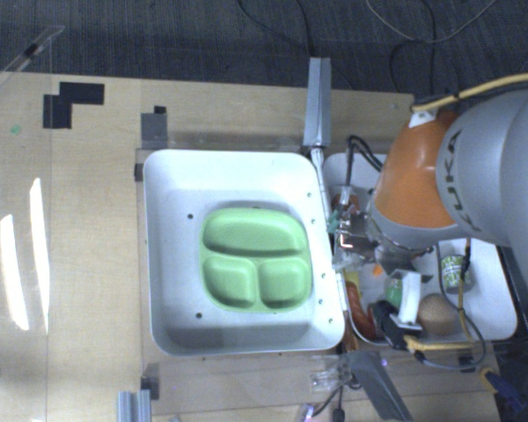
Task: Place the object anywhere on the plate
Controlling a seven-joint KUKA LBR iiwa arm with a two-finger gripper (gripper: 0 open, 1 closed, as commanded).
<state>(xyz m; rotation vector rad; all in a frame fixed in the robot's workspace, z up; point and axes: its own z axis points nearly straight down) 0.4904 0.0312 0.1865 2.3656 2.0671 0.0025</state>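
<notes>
While the arm (pixel 502 165) reaches in from the right, you see its grey bulk and orange band (pixel 409 183) hanging over the right bin (pixel 500 310) and hiding most of it. The gripper (pixel 353 236) sits low at the left side of that bin, just beside the wall it shares with the left bin (pixel 163 200). The wrist covers it from above, so you cannot tell how wide its grip stands or whether anything is in it.

You will find the green plate (pixel 255 258) lying flat in the middle of the left bin. It has one long compartment on the far side and two smaller ones on the near side.

The loose things you can make out are all in the right bin, well apart from the plate. A small bottle with a green label (pixel 455 272) stands upright to the right of the wrist. A brown rounded lump (pixel 437 313) lies just near of the bottle. A red thing (pixel 356 304) lies along the left wall, near of the gripper. You cannot tell which of them is the object to be placed.

Out on the pale bench (pixel 70 262), far and to the left, are black tape marks (pixel 70 102).
</notes>
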